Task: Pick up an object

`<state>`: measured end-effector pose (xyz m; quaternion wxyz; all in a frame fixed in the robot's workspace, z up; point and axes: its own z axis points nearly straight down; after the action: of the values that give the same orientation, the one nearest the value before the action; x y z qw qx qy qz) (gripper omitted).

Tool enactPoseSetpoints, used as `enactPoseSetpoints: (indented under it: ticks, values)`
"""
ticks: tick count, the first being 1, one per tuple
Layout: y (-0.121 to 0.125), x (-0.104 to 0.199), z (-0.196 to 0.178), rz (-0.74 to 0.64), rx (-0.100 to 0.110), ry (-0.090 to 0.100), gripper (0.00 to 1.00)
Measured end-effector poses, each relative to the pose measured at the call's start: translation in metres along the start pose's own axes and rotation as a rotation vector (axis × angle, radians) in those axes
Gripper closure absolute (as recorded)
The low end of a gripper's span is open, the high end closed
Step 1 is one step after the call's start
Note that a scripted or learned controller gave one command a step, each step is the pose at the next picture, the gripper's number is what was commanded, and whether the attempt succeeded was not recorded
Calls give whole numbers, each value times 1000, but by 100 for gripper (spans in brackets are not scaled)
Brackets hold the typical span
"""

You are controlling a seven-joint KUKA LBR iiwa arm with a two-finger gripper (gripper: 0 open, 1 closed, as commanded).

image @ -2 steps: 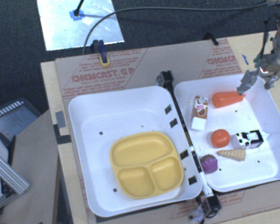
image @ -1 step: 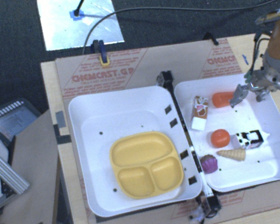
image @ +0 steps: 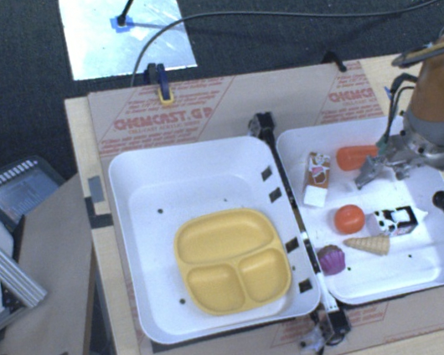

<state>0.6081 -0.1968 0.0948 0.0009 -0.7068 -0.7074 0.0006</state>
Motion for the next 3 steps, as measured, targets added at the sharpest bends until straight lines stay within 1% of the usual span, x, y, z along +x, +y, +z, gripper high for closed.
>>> enactPoseSetpoints:
  ticks: [1, 2, 3]
  values:
    - [2, -1, -14, 0, -7, -2, 100]
    - [-7, -1, -69, 1, -8, -2, 100]
    - [0, 3, -114, -3, -6, -2, 100]
